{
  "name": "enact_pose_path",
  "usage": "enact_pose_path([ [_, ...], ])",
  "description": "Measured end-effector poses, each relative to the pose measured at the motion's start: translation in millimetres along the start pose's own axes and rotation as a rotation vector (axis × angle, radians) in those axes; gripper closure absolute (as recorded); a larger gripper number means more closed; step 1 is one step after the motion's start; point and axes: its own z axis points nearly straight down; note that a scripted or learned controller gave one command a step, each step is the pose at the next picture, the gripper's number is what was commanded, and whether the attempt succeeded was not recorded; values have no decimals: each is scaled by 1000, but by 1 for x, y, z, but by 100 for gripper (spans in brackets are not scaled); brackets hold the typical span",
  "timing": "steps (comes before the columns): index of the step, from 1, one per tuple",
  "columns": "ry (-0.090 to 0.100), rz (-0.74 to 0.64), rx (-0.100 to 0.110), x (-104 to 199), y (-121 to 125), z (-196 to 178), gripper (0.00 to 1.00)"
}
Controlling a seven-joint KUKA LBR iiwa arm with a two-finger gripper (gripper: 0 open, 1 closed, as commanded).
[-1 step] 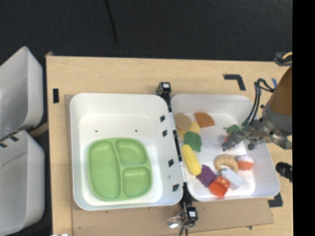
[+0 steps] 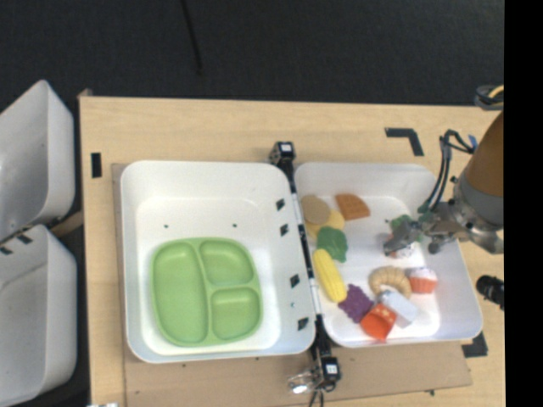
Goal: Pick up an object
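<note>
Beside arm (image 2: 488, 172), blurred grey object (image 2: 400, 237)

You see two shallow white bins side by side on the wooden bench (image 2: 195, 125). The left bin (image 2: 140, 193) holds a green divided plastic tray (image 2: 205, 290) at lower centre. The right bin (image 2: 450, 299) holds toy foods: a yellow corn cob (image 2: 329, 275), a purple grape bunch (image 2: 355, 301), a red block (image 2: 377, 321). The gripper (image 2: 405, 235) hangs at the frame's right.

Single fixed camera above bench (image 2: 102, 227), looking down at slant; both bins fully framed, moderate distance.
</note>
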Motion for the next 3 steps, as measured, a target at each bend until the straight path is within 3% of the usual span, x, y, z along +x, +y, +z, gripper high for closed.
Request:
enact_pose_path([
  [2,-1,4,1,3,2,101,0],
  [3,0,6,0,2,2,105,0],
])
